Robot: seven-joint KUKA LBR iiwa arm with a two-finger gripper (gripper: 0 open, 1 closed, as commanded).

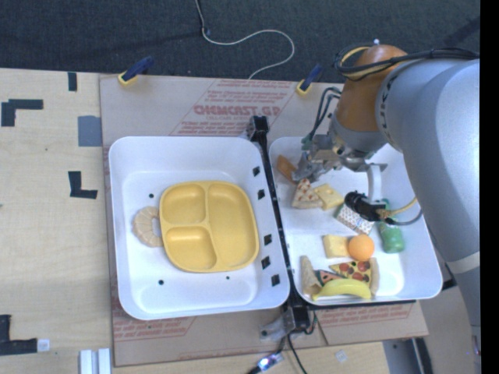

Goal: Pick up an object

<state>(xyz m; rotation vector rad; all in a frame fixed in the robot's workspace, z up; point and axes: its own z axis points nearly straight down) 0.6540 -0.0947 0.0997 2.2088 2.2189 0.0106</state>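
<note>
The gripper (312,166) hangs over the right bin (405,275), in its 11 o'clock corner. The view does not let me tell whether it is spread or closed, and nothing can be seen held in it. Just at its 6 o'clock lies a toast wedge (306,196), very near the tip; whether the two touch is unclear. A pale cracker (330,197) sits at the wedge's 3 o'clock, and an orange-brown piece (285,167) lies at the gripper's 9 o'clock, by the bin wall.

Toward the bin's 6 o'clock edge are a cheese slab (334,245), an orange (360,248), a pizza slice (352,270) and a banana (343,288). A green piece (392,240) lies at the orange's 2 o'clock.

The left bin (140,178) holds a yellow divided plate (209,226) at its centre, with a round cracker (144,226) touching the plate's 9 o'clock edge.
</note>
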